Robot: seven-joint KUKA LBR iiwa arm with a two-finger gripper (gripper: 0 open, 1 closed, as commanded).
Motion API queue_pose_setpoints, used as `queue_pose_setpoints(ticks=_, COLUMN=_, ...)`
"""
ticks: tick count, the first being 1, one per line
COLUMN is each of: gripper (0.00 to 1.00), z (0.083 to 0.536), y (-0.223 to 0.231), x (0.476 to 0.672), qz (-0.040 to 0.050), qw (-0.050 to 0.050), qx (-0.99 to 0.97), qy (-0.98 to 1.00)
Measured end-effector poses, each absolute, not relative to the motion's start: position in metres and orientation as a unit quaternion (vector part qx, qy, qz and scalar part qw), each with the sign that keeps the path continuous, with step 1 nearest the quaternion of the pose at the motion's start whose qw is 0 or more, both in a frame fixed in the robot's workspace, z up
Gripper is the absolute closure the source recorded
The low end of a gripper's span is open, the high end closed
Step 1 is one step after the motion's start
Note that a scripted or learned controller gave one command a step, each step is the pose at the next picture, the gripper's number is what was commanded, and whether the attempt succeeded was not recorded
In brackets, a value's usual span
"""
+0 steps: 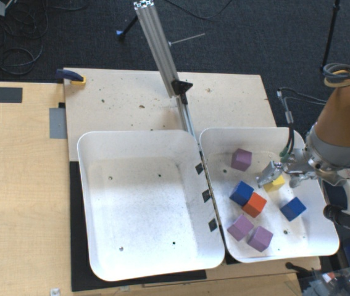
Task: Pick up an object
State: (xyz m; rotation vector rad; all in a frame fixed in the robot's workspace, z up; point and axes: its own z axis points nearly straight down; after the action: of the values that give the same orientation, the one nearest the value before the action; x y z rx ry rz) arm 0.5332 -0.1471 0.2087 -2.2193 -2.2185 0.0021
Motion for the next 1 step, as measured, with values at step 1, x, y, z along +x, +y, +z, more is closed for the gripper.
queue_pose_setpoints(ticks=1, gripper=0.0, z=0.2088, y=-0.1477, x=0.5332, qz=0.0005, qw=0.001, qx=-0.708, qy=-0.706)
